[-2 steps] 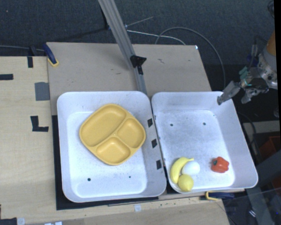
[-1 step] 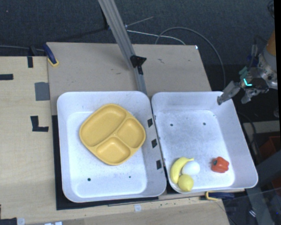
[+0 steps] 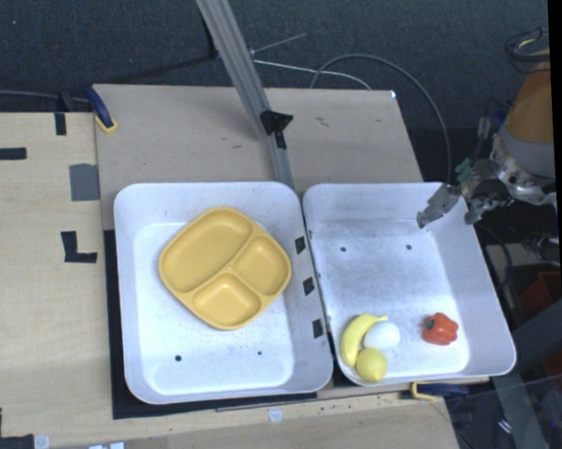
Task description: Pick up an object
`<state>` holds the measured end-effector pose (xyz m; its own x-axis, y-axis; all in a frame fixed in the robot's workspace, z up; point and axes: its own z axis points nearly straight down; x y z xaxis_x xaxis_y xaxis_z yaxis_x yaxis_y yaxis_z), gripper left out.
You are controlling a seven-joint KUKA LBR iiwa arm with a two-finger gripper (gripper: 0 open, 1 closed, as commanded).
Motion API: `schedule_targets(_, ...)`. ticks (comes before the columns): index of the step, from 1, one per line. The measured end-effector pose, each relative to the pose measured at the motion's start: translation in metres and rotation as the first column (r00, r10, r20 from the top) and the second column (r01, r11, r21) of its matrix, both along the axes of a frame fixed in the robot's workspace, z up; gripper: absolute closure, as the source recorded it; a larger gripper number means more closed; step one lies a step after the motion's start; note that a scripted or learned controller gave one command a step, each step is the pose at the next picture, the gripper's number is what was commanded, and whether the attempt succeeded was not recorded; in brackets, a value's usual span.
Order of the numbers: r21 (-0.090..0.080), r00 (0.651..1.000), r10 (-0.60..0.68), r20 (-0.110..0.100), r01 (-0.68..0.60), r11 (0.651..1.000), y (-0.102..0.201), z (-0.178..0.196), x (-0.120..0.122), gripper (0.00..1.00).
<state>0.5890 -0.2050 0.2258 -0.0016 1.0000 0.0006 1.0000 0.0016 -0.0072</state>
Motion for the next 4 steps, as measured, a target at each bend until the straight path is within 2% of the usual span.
schedule_targets(1,0.0,1.0,0.001,0.001,-0.001,1.0,0.005,-0.046,0.003,0.0)
schedule_targets(2,0.001,1.0,0.0,-0.001,0.0,1.0,0.009,-0.11,-0.003,0.0)
schedule_targets(3,-0.001,1.0,0.002,0.005,-0.002,1.0,0.009,-0.096,-0.001,1.0)
schedule_targets(4,-0.002,1.0,0.001,0.012,-0.001,1.0,0.017,-0.036,0.0,1.0)
